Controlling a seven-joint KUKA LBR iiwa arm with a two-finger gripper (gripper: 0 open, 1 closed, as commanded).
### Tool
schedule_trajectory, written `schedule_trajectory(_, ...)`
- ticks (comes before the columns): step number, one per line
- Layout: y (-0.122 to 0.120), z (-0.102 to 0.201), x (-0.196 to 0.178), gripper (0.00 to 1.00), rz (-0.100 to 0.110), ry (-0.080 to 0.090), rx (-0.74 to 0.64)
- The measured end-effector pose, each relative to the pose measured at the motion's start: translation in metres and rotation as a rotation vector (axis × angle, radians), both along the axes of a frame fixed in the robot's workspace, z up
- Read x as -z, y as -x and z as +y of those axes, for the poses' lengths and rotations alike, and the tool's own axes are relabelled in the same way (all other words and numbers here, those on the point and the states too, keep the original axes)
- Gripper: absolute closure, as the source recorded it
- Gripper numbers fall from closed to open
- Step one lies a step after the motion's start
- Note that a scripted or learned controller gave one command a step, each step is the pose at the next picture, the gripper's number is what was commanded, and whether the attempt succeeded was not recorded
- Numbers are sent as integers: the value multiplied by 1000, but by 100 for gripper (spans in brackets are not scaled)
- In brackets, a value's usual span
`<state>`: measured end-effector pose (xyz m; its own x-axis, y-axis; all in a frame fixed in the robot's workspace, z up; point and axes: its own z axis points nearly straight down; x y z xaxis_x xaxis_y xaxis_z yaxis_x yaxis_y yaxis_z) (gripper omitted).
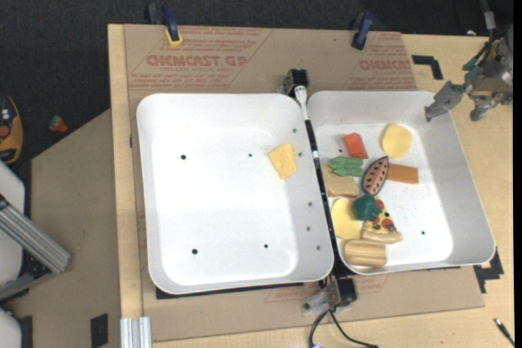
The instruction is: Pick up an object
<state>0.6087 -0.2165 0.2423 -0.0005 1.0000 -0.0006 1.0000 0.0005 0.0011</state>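
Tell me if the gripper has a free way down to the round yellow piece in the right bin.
Probably yes. The gripper hangs at the right bin's far right corner, and the round yellow piece lies alone with nothing on top; the orange block sits apart from it.

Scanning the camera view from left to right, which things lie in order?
Left white bin → yellow cheese-like wedge → red block → round pale-yellow piece → grey pincer at the right bin's far corner.
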Motion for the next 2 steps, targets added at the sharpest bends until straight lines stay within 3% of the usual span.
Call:
schedule_trajectory(1, 49, 49, 103, 0, 15, -7, -1)
schedule_trajectory(2, 11, 126, 97, 0, -3, -3, -8)
